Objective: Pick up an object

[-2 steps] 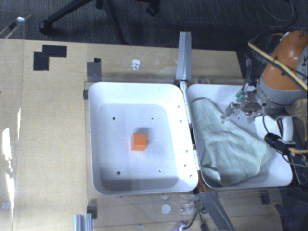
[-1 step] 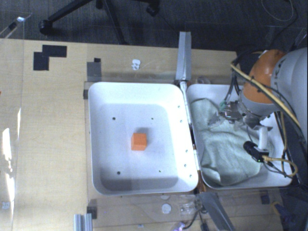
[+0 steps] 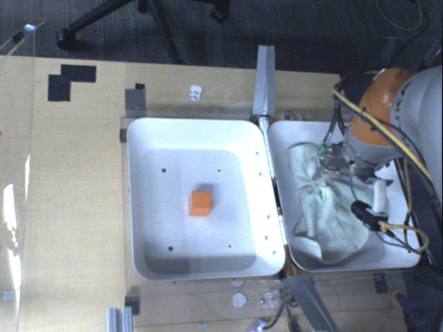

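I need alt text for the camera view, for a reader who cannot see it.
The robot arm reaches down over a crumpled pale cloth in the right white bin. A small orange cube lies alone in the left white bin.

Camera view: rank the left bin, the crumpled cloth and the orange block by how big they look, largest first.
1. Left bin, clearly the largest.
2. Crumpled cloth, lying in the right bin; the arm covers part of it, so its full extent is unsure.
3. Orange block, by far the smallest.
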`<state>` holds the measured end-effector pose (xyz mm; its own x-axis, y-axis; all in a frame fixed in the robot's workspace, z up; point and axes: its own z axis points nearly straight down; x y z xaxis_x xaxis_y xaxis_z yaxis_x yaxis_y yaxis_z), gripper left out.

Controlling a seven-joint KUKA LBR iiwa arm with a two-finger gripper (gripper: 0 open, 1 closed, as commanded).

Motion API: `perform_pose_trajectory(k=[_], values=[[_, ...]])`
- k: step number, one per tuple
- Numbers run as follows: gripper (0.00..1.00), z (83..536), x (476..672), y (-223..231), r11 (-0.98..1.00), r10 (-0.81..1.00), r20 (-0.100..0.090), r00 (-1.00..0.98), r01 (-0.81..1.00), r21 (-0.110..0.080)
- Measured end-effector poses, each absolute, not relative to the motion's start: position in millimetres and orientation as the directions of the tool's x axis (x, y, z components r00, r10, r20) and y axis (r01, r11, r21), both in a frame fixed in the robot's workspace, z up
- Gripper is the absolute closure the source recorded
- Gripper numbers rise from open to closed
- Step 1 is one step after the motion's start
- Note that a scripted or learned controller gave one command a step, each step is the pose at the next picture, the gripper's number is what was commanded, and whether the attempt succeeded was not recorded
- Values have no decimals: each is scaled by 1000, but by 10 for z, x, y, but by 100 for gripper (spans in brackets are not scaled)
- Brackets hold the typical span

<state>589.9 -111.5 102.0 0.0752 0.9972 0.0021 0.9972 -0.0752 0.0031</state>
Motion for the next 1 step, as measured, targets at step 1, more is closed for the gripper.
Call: perform_pose_trajectory(k=[1], values=[[100,1824,6519,-499,-103,995,-1,103,995,0]])
